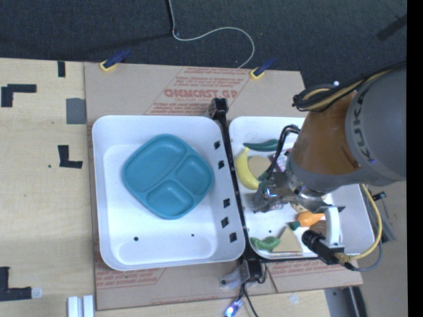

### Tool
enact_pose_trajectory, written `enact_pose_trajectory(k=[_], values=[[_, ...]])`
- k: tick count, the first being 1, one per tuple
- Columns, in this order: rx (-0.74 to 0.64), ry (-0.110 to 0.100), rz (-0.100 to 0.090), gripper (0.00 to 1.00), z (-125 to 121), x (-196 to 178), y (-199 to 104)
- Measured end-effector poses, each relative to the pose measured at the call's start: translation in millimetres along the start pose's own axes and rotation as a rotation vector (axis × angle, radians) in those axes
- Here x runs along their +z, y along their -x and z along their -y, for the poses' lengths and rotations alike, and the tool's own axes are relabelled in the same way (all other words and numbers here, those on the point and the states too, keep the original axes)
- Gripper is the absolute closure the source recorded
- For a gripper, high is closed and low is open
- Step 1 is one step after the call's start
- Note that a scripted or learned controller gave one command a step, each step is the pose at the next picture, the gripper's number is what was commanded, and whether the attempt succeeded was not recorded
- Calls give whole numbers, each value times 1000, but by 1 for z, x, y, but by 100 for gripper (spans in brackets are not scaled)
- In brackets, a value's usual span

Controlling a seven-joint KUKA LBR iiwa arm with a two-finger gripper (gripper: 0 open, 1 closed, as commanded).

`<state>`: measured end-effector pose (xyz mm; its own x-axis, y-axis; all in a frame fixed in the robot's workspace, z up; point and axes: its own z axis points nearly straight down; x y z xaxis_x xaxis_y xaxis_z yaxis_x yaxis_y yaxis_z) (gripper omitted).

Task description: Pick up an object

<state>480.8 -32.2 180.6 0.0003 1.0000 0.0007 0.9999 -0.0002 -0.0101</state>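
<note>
gripper (269,197) low in right bin (367,207), fingertips unclear

Much of the right bin (370,207) is covered by the grey and orange arm (337,144), which is itself cut off at the frame's right edge. The end effector (269,195), low against the bin's floor beside the banana (246,170), is too blurred for its fingers to be made out. A green item (263,144) behind the banana is partly hidden by the arm. An orange object (309,218) and another green piece (267,244) near the bin's front wall cannot be identified.
</note>
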Motion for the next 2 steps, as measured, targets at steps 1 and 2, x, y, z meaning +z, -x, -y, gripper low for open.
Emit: enact_pose_trajectory(k=[1,2], values=[[-9,26,-2,100,-3,-170,-47],[-6,19,-1,100,-1,-250,-76]])
